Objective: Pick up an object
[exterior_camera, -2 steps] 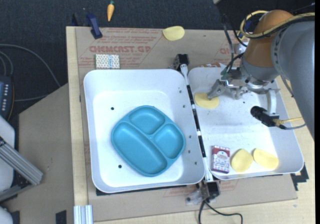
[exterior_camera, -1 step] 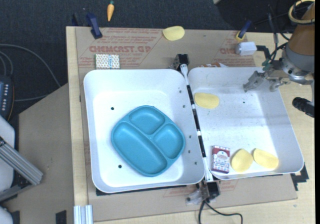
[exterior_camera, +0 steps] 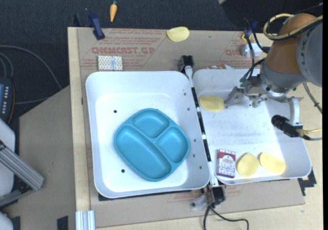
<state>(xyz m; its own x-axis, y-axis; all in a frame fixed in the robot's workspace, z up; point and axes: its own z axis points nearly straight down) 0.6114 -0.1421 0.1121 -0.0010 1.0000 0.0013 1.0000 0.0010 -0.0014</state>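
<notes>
Look at the right bin [exterior_camera: 287,172]: your arm [exterior_camera: 287,55] reaches in from the right and hangs over its upper half, the orange band showing above the wrist. The gripper [exterior_camera: 245,96] sits low over the bin floor, and you cannot tell from this angle how its tips stand.

Just to the left of the gripper lies a yellow chip [exterior_camera: 211,103], flat on the bin floor near the wall that divides the two bins. It is beside the gripper, not between its tips; nothing shows held there.

Near the bottom edge of the same bin you have two more yellow pieces [exterior_camera: 260,164] lying side by side and touching or nearly so, well apart from the gripper. Just left of them a small red card box [exterior_camera: 226,163] sits by the bottom-left corner.

The left bin [exterior_camera: 102,96] holds a blue divided tray [exterior_camera: 150,143], set at a slant in its middle.

Outside the bins, on the board behind them, you see another yellow disc [exterior_camera: 178,34], a small patterned packet [exterior_camera: 110,62], and a blue clip [exterior_camera: 95,25]. A toy carrot [exterior_camera: 113,11] lies on the dark floor beyond.
</notes>
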